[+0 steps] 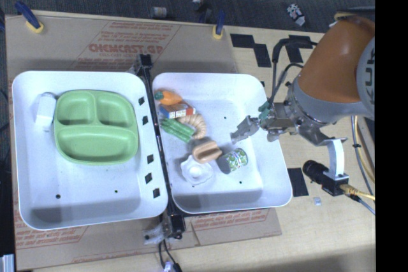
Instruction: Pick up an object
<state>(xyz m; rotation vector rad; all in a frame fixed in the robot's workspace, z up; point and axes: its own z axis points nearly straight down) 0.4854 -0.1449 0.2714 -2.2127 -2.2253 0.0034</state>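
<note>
The right white bin (278,183) holds several toy foods. An orange carrot (169,98) and a coloured block (176,112) lie at its upper left, with a green piece (176,129) and a tan ring-shaped piece (200,125) below them. Near the middle are a bun-like piece (206,151), a white fried egg (196,171) and a small green-and-grey can (234,160) lying on its side. My gripper (243,130) hangs over the right half of this bin, just above and right of the can, pointing left and down. I see nothing in it.
The left bin (25,200) holds a green divided plate (95,125) and a small white object (44,110) by its left wall. A black clip strip (153,137) joins the bins. The arm's orange band (335,70) looms at the right.
</note>
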